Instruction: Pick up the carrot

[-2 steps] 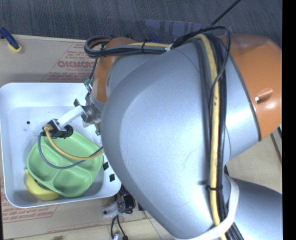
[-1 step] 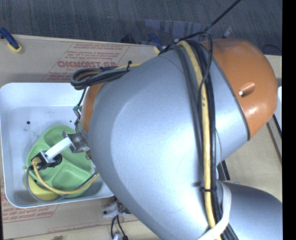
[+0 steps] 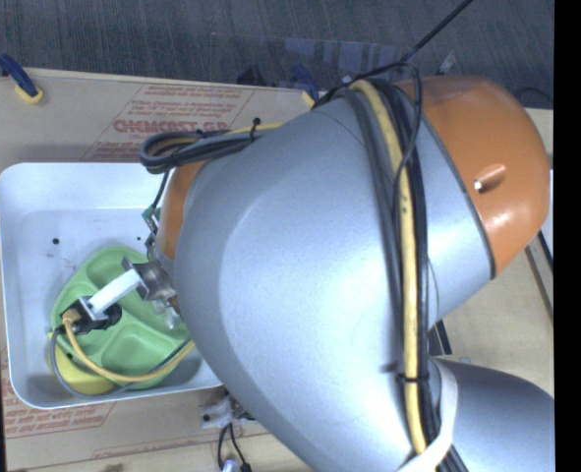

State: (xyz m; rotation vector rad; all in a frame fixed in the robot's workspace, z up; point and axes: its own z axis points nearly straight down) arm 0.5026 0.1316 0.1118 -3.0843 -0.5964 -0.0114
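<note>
The gripper (image 3: 158, 281) hung low in the left bin (image 3: 25, 195), at the upper right edge of a green lobed thing (image 3: 133, 337) lying on the bin's floor. Whether it was clenched or released could not be told. The arm (image 3: 319, 283) covered the bin's right part. Where the carrot lay could not be told. Printed cardboard (image 3: 172, 106) lay behind the bin.

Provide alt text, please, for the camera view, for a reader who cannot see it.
A grey arm with an orange band covers most of the bench and reaches into the left white bin. Its gripper hangs over a green thing lying in that bin.
</note>
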